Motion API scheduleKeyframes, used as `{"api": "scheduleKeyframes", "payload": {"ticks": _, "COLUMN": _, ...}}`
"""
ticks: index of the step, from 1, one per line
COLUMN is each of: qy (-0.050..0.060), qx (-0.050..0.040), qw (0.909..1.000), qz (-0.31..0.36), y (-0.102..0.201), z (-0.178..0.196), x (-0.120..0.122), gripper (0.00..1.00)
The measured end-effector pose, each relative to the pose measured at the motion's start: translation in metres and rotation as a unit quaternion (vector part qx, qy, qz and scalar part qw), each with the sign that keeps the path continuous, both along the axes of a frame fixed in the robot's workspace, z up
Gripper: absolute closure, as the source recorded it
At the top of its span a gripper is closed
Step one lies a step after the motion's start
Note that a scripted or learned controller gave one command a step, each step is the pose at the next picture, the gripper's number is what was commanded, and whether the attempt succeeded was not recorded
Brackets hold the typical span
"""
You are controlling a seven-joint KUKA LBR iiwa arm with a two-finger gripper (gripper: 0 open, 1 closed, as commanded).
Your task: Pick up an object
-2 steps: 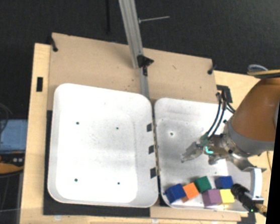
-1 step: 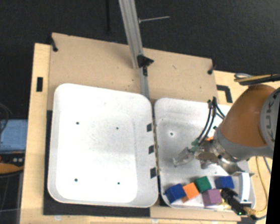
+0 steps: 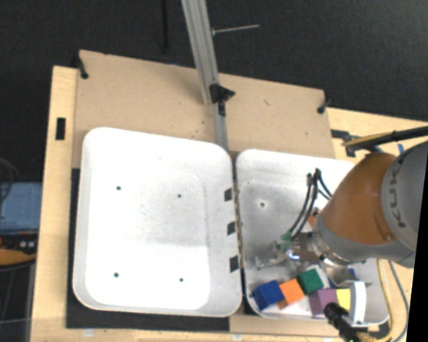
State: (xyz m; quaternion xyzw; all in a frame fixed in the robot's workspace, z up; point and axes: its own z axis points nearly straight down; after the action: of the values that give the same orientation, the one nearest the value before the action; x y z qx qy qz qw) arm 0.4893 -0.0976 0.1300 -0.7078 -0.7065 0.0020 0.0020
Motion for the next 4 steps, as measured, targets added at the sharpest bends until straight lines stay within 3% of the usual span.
{"api": "scheduleKeyframes", "payload": {"ticks": 1, "qy": -0.004, "qx": -0.0006, "qw": 1.0, "qz": 0.0, "y": -0.001, "z": -0.032, "x": 0.001, "gripper": 0.0}}
{"api": "scheduleKeyframes", "payload": {"ticks": 2, "qy": -0.007, "qx": -0.0004, "qw": 1.0, "qz": -0.004, "y": -0.002, "z": -0.021, "x": 0.003, "gripper": 1.0}}
{"api": "scheduleKeyframes", "payload": {"ticks": 4, "qy": -0.007, "qx": -0.0007, "qw": 1.0, "qz": 0.003, "y": -0.001, "z": 0.078, "x": 0.001, "gripper": 1.0}}
